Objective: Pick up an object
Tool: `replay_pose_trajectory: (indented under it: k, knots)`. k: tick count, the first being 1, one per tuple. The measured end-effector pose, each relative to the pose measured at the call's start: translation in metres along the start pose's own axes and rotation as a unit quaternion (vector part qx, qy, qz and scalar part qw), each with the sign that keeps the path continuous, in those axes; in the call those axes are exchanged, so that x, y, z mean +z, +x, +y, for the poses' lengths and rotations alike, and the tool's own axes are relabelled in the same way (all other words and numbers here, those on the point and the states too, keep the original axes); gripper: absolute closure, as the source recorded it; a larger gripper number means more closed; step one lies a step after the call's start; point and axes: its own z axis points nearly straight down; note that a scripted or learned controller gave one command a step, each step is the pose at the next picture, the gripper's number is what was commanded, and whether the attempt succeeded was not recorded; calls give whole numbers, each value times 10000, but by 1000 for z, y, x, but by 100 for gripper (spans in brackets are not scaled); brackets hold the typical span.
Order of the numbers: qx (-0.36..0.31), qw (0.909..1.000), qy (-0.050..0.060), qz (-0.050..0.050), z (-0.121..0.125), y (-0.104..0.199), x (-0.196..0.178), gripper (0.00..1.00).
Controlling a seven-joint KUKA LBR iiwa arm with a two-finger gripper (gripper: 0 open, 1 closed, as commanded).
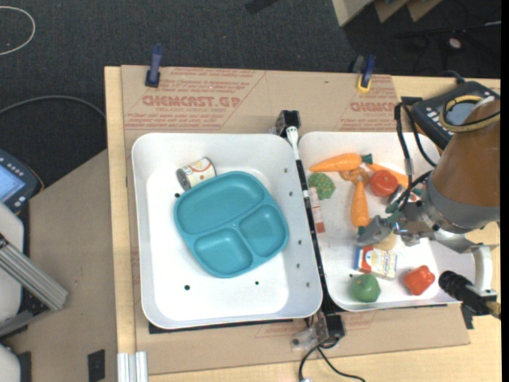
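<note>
Left to right for you: the left white shallow bin (155, 237) holds a teal plastic divided plate (231, 223), with a small labelled can (196, 172) on its side touching the plate's upper left edge.

The right white shallow bin (338, 293) holds the pick candidates. A green broccoli floret (321, 185) sits near the divider, and a long orange carrot (336, 164) lies just above it, pointing left. A second, shorter orange carrot (359, 205) lies nearly upright mid-bin. A red tomato-like piece (384, 182) sits right of the carrots. Lower down you have a small white-and-red printed carton (377, 262), a green apple-like ball (365, 287) just below it, and a red pepper-like piece (419, 279) to the right.

The jaws (388, 231) hang over mid-bin, right of the short carrot and just above the carton. You can't tell from this angle whether they are spread or closed; nothing is visibly pinched.

Both bins rest on the brown cardboard-covered counter (231, 102).
</note>
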Motion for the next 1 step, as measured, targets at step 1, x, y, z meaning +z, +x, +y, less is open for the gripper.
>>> replay_pose_trajectory:
  k: [1]
  knots:
    - [8, 9999, -88, -56, 7, 11, 84, 0]
